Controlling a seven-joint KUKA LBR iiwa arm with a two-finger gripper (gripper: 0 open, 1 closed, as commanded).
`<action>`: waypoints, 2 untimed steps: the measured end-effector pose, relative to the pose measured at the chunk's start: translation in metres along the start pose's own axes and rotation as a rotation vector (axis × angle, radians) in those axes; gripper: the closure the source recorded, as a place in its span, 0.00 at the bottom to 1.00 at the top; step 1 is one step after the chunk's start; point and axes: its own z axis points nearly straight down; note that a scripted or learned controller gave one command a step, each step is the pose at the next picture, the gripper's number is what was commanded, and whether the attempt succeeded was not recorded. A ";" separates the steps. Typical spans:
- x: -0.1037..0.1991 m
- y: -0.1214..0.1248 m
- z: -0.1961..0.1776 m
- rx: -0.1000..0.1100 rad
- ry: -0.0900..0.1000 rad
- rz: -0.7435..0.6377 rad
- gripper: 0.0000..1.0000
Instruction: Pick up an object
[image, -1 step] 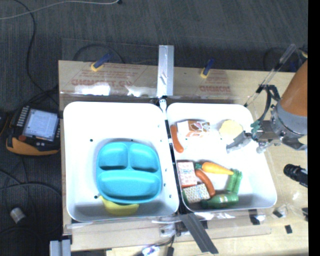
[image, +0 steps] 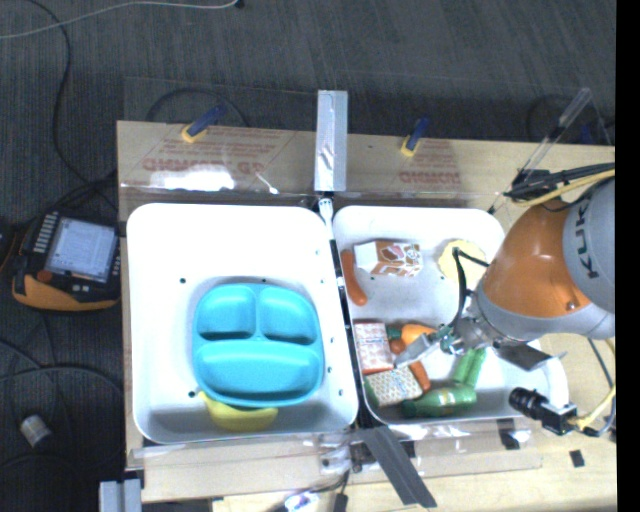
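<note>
My gripper (image: 441, 342) hangs low in the right bin (image: 420, 222), below the orange band of the arm. It sits over a cluster of items in the bin's front half. An orange piece with a green tip (image: 408, 334) lies just left of it. A green bottle (image: 447, 396) lies just below it, and a red-and-white packet (image: 370, 346) further left. A patterned packet (image: 392, 384) lies at the front. I see nothing clearly between the fingers.
A white-and-orange carton (image: 397, 259) and an orange sausage shape (image: 352, 279) lie at the back of the right bin. A pale round thing (image: 464, 251) peeks out by the arm. The left bin (image: 160, 240) holds a blue divided tray (image: 258, 340) over a yellow item (image: 240, 414).
</note>
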 end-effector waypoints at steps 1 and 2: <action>0.009 0.007 0.012 -0.014 -0.014 -0.278 0.00; 0.014 0.009 0.004 -0.012 -0.001 -0.280 1.00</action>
